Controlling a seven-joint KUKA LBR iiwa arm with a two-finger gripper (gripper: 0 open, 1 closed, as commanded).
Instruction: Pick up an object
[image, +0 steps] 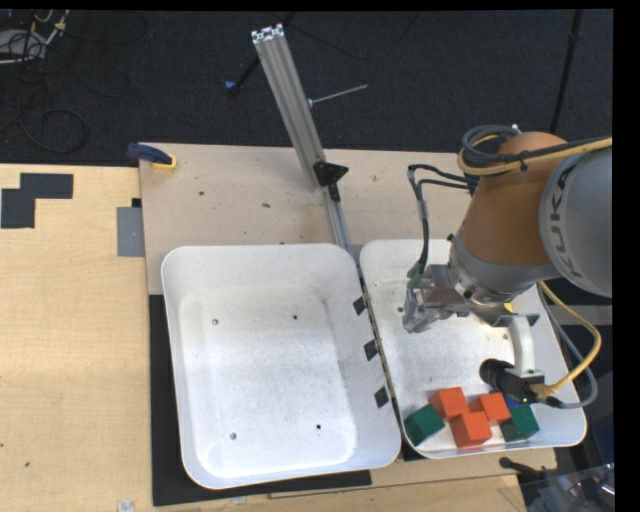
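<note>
Aluminium rail (298, 105) slants over the bench (blue clamp (151, 155) at its corner)

blocks (471, 415) in right bin (392, 262), near corner | claw (421, 312) above them | left bin (190, 268) beside

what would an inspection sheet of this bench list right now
surface: wooden bench bearing a left white bin and a right white bin, side by side
job's things: orange blocks and green blocks clustered at the right bin's near corner
clutter: nothing seen
grippers: claw hangs over the right bin's middle, apart from the blocks, nothing visibly between its fingers
cables: black cable looping by the wrist; yellow cable by the bin's right edge
surroundings: slanted aluminium rail; dark floor behind
</note>
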